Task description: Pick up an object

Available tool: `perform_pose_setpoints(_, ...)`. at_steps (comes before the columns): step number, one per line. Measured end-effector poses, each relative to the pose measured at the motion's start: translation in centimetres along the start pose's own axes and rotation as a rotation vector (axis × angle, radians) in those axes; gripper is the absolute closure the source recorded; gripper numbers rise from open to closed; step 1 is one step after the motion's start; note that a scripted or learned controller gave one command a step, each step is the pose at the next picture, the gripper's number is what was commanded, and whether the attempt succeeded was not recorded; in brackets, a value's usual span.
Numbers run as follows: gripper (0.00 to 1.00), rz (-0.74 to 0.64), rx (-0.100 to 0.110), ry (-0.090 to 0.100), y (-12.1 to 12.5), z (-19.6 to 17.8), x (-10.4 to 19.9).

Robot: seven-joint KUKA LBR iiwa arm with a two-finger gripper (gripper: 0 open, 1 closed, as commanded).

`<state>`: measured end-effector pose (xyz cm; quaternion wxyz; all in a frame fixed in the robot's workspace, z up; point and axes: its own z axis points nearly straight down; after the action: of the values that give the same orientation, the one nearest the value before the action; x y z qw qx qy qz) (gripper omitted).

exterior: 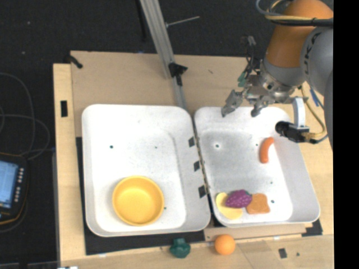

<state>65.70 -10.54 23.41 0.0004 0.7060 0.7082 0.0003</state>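
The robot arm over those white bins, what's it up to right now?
The arm's gripper hangs open above the far edge of the right bin, holding nothing. That bin holds an orange sausage-shaped piece, a purple piece, an orange-brown piece and a yellow disc. The left bin holds a yellow bowl.

An orange ball and green toy lie on the bench.

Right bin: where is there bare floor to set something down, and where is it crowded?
The right bin has bare floor across its upper and middle left, between the divider and the orange sausage-shaped piece. Its near edge is crowded: yellow disc, purple cluster and orange chunk touch. The open gripper hovers over the far edge.
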Motion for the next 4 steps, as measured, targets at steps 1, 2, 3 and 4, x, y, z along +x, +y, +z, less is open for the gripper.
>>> perform_pose_setpoints(1, 0.00, 0.000, 0.000, 0.000, 0.0, 0.0, 0.0)
perform_pose_setpoints(2, 0.00, 0.003, 0.004, -0.003, 0.0, 4.2, -0.2)
perform_pose_setpoints(3, 0.00, 0.004, 0.004, -0.002, -0.3, 8.6, 0.1)
perform_pose_setpoints(4, 0.00, 0.008, -0.001, 0.000, -0.3, 13.3, 0.1)
